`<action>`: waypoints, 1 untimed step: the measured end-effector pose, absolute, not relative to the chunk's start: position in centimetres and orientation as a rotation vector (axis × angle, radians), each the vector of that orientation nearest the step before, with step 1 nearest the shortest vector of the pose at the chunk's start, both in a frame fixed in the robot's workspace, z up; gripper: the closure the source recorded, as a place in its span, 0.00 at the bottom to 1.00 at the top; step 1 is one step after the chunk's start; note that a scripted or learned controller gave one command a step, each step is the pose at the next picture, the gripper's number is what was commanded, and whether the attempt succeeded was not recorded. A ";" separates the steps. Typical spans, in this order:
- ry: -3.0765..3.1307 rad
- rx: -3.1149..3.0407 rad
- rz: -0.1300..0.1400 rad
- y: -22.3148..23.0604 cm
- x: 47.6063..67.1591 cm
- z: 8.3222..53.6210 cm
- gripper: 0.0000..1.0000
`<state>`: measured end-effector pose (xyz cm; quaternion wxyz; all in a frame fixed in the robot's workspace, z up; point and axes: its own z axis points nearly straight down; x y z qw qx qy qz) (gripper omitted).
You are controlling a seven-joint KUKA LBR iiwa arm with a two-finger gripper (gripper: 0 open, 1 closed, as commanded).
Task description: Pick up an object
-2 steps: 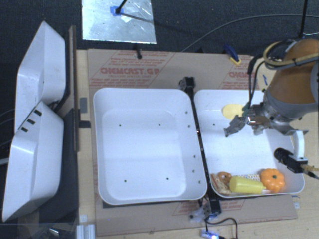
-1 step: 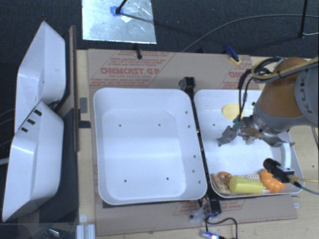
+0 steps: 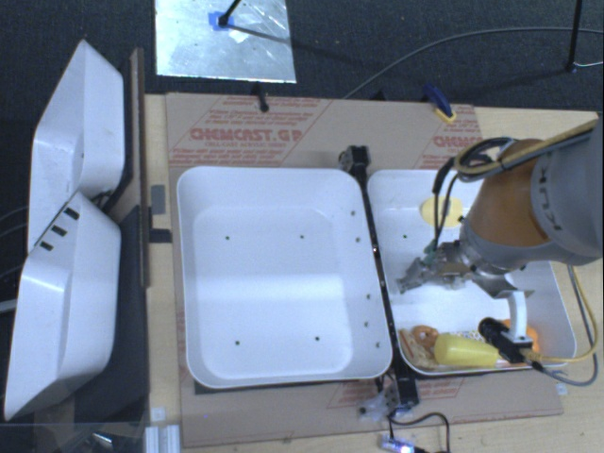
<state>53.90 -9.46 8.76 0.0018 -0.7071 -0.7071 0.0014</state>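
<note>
Yellow object [image 3: 464,350] half-hidden beneath arm [image 3: 514,217]

The two bins, the left bin [image 3: 274,272] and the right bin [image 3: 396,206], look like smooth white plastic with a soft shine. Under them lies a cardboard sheet [image 3: 311,125], matt brown with red print. The metal plate [image 3: 225,25] above is dull grey and a little scratched (it reflects light unevenly). The arm [image 3: 514,206] has a glossy orange band and matt grey casing
</note>
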 end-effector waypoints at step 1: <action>-2.222 -2.222 -0.001 -9.5 54.1 10.1 1.00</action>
